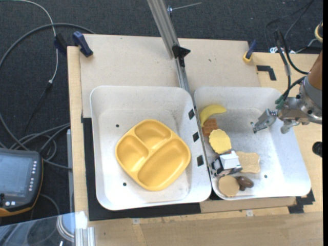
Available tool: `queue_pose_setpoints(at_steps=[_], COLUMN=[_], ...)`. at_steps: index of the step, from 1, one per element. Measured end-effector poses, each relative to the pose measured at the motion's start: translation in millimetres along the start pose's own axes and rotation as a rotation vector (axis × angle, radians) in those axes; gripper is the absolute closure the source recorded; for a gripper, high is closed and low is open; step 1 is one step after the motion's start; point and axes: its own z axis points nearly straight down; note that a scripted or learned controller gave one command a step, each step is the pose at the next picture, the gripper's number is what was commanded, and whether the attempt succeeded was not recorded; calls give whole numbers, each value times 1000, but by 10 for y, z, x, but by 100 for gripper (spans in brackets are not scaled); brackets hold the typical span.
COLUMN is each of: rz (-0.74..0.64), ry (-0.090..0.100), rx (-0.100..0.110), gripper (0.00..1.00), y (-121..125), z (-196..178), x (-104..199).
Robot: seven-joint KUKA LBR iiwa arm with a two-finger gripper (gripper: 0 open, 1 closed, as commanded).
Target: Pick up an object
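Several food toys lie along the left side of the right bin: a yellow banana, a brown piece, a yellow round slice, a tan toast slice, a small white and black box, a round tan biscuit and a dark brown lump. My gripper hangs over the right bin's upper right part, open, with nothing between its fingers. It is well to the right of the banana and above the toast.
A yellow divided plate sits in the left bin. A metal pole slants down to the divider between the bins. Blue and yellow clamps hold the bench's back corners. Bare floor shows in the right bin's lower right.
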Motion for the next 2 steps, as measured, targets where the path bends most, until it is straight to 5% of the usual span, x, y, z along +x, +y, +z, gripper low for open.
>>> queue_pose_setpoints(at_steps=[1, 2], rz=[-2, -6], ry=[0, -2], rx=[-3, -11], gripper=[100, 100], y=[10, 234], z=[-111, -1361], x=[7, 631])
